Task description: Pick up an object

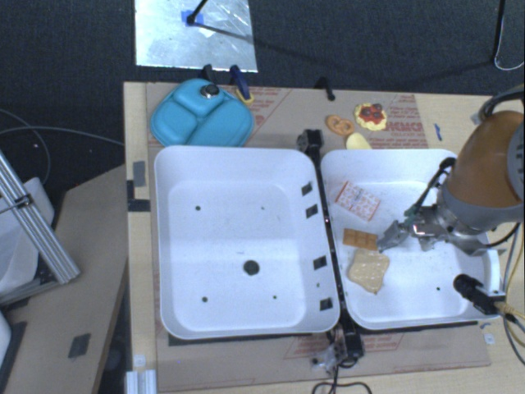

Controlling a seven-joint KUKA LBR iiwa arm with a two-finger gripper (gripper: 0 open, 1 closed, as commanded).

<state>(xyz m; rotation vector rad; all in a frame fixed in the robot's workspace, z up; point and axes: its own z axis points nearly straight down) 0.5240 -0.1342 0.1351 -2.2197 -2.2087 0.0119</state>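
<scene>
The claw [394,235] is hovering in the right bin [410,314], right of frame centre, just beside the brown cracker [359,239] and above the pale bread piece [368,271]. It is risking a miss, since both lie flat and close together. Whether its fingers are parted, I cannot tell; nothing is showing between them.
</scene>
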